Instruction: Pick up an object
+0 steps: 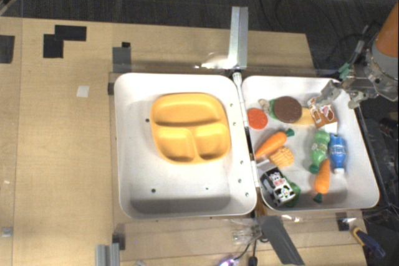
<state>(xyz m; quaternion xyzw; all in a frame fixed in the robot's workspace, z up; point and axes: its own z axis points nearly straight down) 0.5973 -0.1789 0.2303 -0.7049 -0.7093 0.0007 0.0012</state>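
The right bin [368, 187] holds several toy foods. Among them are a red tomato [257, 117], a brown round patty [287, 109], a long carrot [272, 143], and a green bottle [320, 149] beside a blue bottle [337, 152]. A small carrot [322, 179] lies nearer the front, and a black-and-white carton [278, 187] sits at the front left. My gripper [341, 95] hangs over the bin's far right corner, open, with nothing between its fingers. Its left finger [325, 94] is just above a brown-and-white carton [322, 114].
The left bin [134, 134] holds a yellow divided tray [189, 128]. A metal post [239, 37] stands behind the seam between the bins. The arm's orange band [388, 34] is at the right edge. Cables lie on the dark floor behind the bench.
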